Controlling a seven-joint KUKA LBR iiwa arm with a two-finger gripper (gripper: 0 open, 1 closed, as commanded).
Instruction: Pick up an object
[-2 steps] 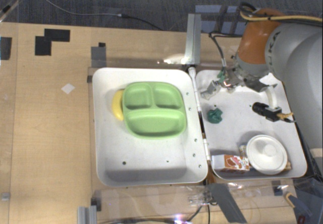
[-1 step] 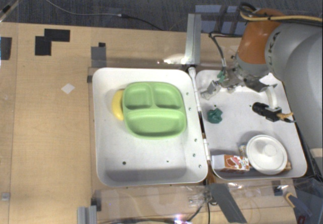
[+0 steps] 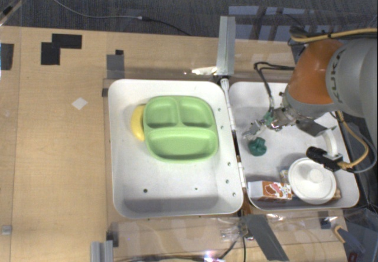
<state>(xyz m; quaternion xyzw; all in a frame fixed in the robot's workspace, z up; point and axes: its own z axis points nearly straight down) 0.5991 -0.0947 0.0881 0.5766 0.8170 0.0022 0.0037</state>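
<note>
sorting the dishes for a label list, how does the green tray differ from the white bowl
The green tray is lime green, a rounded rectangle split into three compartments; the white bowl is white and round. The tray looks much the larger. The tray lies in the left bin over a yellow thing; the bowl sits in the right bin beside a brown carton. Both rest flat, apart from the gripper.
</note>
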